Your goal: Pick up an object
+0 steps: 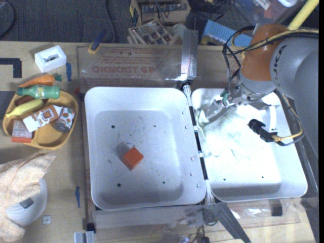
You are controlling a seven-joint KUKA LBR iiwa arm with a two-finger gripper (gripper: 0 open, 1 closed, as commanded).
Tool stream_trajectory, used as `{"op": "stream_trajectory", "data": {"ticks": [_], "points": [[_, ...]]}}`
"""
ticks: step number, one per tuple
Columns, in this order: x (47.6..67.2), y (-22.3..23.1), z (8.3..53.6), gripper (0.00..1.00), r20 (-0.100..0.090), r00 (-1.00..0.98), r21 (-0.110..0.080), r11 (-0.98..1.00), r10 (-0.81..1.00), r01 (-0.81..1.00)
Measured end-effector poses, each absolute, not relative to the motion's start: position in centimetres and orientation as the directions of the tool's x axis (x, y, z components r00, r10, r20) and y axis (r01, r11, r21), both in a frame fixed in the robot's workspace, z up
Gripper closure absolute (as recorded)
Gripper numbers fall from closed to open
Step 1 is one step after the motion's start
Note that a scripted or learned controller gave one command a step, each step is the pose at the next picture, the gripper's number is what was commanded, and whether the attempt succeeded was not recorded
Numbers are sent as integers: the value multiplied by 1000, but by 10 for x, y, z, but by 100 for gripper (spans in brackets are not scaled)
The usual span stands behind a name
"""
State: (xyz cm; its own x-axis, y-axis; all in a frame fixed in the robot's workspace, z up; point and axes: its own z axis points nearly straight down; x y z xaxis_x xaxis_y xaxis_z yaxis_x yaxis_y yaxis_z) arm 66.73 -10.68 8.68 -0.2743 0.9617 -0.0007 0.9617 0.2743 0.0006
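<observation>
Distance is the main risk: the orange block (133, 157) lies in the left bin (101, 105), while the gripper (218, 105) hangs over the right bin (293, 186), its state impossible to tell. A descent here would likely catch nothing.

An orange block (133, 157) is sitting alone on the floor of the left bin (101, 105), with open room lying around it from twelve through to nine o'clock. The raised rims where the two bins are meeting (198, 146) are forming a low ridge at the block's three o'clock. The arm (283, 59) and its tool (215, 108) are crowding the right bin's (288, 186) far corner, at about ten o'clock in that bin, while its near half is lying open.
</observation>
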Motion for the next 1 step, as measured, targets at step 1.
{"op": "stream_trajectory", "data": {"ticks": [1], "points": [[667, -107, 87, 0, -1, -274, 1, 274, 962, 962]]}}
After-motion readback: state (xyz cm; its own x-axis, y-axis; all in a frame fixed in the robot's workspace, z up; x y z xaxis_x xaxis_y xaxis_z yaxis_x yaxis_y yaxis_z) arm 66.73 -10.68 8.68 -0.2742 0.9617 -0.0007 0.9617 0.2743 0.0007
